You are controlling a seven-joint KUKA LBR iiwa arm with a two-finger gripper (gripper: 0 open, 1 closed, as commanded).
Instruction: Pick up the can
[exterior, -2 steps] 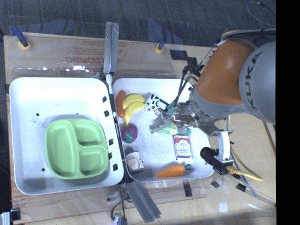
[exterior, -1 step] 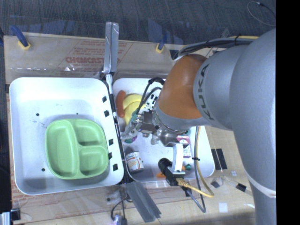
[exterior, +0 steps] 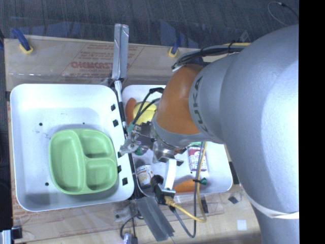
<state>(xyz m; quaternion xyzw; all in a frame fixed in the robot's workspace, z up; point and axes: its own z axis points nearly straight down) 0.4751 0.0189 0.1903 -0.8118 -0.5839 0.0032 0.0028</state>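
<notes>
We see fingers [exterior: 136, 145] low in right bin [exterior: 223, 179], close to its left wall; how far apart they stand, we cannot tell. Can [exterior: 144, 175] lies just below fingers, near bin's front left corner, apart from them. Green divided plate [exterior: 84, 160] sits left of fingers, in left bin [exterior: 30, 100]. Yellow item [exterior: 144, 113] above fingers, orange item [exterior: 185, 185] lower right.

A robotics lab or test bench, seen from above. Large grey industrial arm [exterior: 254, 126] with an orange band over two shallow white bins [exterior: 30, 100], taped cardboard [exterior: 91, 60] and blue clamps [exterior: 21, 39] at the far edge, loose cables [exterior: 185, 215] near, dark carpet [exterior: 152, 9] beyond.
</notes>
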